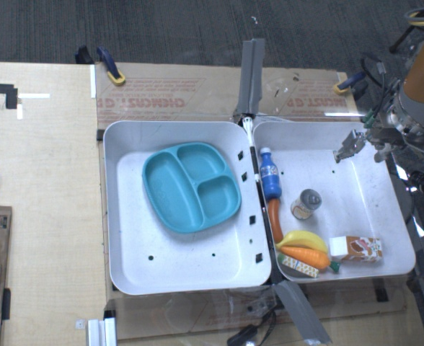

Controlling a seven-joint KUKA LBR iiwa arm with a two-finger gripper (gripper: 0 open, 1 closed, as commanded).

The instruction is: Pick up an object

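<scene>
**Clerk:** Item one, the gripper. Position and reason?

**Arm:** My gripper [363, 146] hangs over the upper right corner of the right bin [394, 193], above bare floor and well apart from the goods. I judge this a waiting or approach station: nothing is chosen yet. It carries nothing; whether it is spread or pressed together I cannot tell from this angle.

**Clerk:** Contents, right bin, with counts.

**Arm:** Bottle [270, 175], blue label, white cap: one, lying along the left wall. Sausage-like orange stick [275, 220]: one, just below the bottle on the same wall. Small round tin [307, 203]: one, near the middle, standing clear. Banana [303, 239]: one. Carrot [306, 254]: one, touching the banana. Patterned block [300, 266]: one, under the carrot. Carton [356, 249], white and brown: one, lying flat by the lower wall. Seven pickable items, mostly heaped in the lower left, likely where they slid.

**Clerk:** Left bin?

**Arm:** Left bin [125, 265]: one teal plate [192, 186], three compartments, lying flat.

**Clerk:** Surface, outside the bins?

**Arm:** Clamps: blue-and-yellow clamp [111, 67] at the left, yellow clamp [345, 85] at the right, apparently pinning the cardboard sheet [169, 96]. Two.

**Clerk:** Best candidate?

**Arm:** The tin or the carton, I judge; both stand clear of neighbours.
</scene>
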